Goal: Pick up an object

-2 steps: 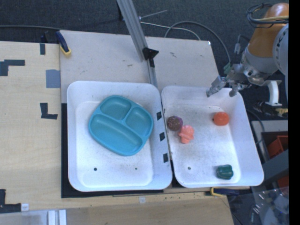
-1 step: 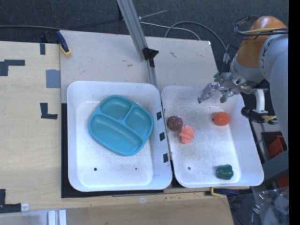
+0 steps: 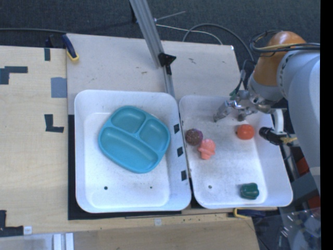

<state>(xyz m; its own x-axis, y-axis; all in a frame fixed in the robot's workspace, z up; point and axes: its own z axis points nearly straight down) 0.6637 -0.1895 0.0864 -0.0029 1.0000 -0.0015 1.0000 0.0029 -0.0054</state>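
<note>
**Claw over the right bin, nothing picked yet**

The claw [image 3: 227, 110] hangs at the far side of the right bin [image 3: 270, 189]; whether it is open or closed I cannot tell, perhaps because of blur. Just nearer lies an orange ball [image 3: 245, 132], with a pink toy [image 3: 206, 149], a dark red ball [image 3: 194, 136] and a green piece [image 3: 249, 190] beyond. The grasp remains to be done.
</note>
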